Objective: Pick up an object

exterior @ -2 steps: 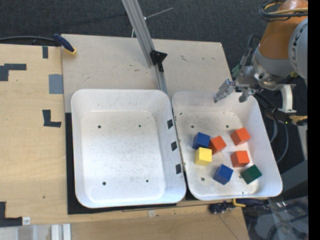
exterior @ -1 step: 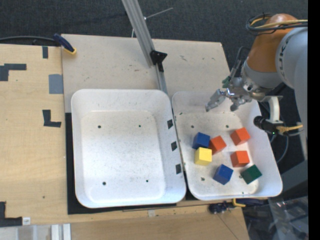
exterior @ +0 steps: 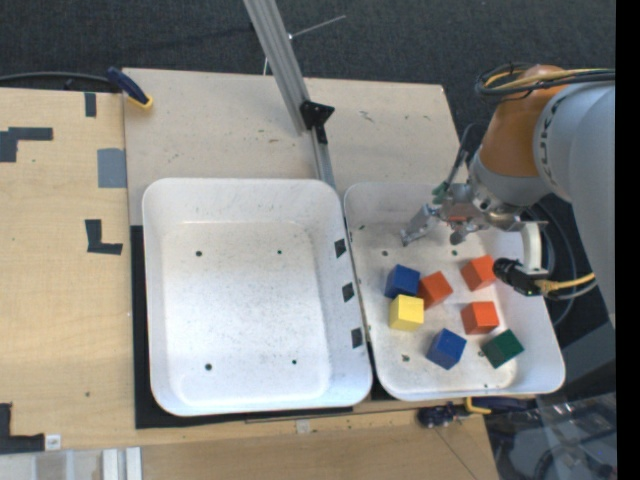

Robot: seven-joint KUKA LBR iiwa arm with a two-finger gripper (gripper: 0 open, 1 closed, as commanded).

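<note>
Claw (exterior: 437, 223): it hung over the upper part of the right bin (exterior: 378, 208), its two grey fingers splayed apart and nothing between them; it read as released and empty.
Arm (exterior: 560, 138): grey with an orange band, it reached in from the right and covered the bin's upper right corner.
Objects to pick: seven small blocks lay in the lower half of the right bin, all below the claw and apart from it.
Nearest candidates: a blue cube (exterior: 403, 280) sat just beside an orange cube (exterior: 436, 288), with a yellow cube (exterior: 407, 312) touching the blue one from below.
Others: an orange block (exterior: 478, 272) lay near the arm's cable, another orange block (exterior: 481, 316) below it, a second blue cube (exterior: 447, 348) and a green block (exterior: 503, 348) close to the bin's lower rim.
Left bin (exterior: 240, 198): it held no blocks, only specks.
Risk, crowding: the blue, orange and yellow cubes were packed tight, so a finger would likely land on a neighbour and push the cluster rather than straddle one cube.
Risk, alignment: several blocks sat turned at an angle, so fingers closing on corners could squeeze a block out sideways.
Risk, rim: a descent near the green block might catch the bin wall.
Risk, empty close: the claw stood over bare bin floor, so closing there would grasp nothing.
</note>
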